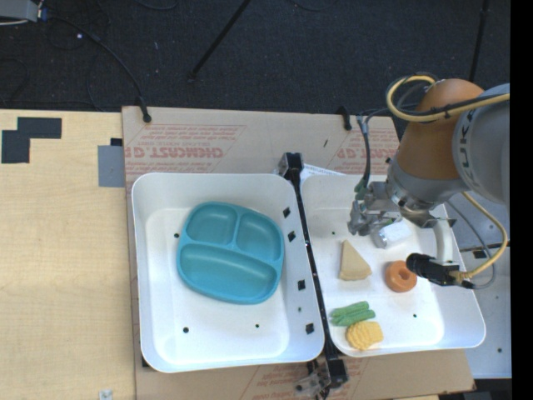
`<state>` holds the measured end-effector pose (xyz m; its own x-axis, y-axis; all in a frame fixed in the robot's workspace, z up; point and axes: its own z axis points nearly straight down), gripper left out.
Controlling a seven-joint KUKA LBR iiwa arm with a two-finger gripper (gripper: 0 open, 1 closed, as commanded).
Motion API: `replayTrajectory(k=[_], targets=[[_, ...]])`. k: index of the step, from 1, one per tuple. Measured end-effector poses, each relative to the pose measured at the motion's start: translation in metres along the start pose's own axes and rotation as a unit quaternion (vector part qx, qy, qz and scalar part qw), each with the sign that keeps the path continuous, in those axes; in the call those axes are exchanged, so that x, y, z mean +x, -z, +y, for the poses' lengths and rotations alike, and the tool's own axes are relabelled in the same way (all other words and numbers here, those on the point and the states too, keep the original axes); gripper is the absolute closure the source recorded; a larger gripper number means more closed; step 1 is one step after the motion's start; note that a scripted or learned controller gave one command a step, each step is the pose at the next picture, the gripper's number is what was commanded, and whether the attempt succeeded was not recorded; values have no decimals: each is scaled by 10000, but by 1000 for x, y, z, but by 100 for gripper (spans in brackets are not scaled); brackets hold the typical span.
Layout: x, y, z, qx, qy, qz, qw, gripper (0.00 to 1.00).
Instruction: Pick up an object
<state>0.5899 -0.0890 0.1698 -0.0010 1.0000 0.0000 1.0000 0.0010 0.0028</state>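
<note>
Above the wedge (354, 262), the gripper (369, 223) hangs, finger state untellable, and a descent risks glancing off its slope.

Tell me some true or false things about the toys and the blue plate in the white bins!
1. The blue plate lies in the left bin. True.
2. The orange ring sits on the blue plate. False: it lies in the right bin, near the arm.
3. The green beans lie right next to the yellow corn. True.
4. The tool is holding the cheese wedge. False: the wedge lies on the bin floor, below the tool in the picture, with nothing seen between the fingers.
5. The blue plate has three compartments. True.
6. The cheese wedge is in the left bin. False: it is in the right bin.
</note>
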Motion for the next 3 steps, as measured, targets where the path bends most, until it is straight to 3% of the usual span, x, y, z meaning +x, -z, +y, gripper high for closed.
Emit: replayTrajectory(k=[2,3], targets=[[-12,100,-1,3,-3,-2,10000,100],[45,101,-3,30,20,10,10000,100]])
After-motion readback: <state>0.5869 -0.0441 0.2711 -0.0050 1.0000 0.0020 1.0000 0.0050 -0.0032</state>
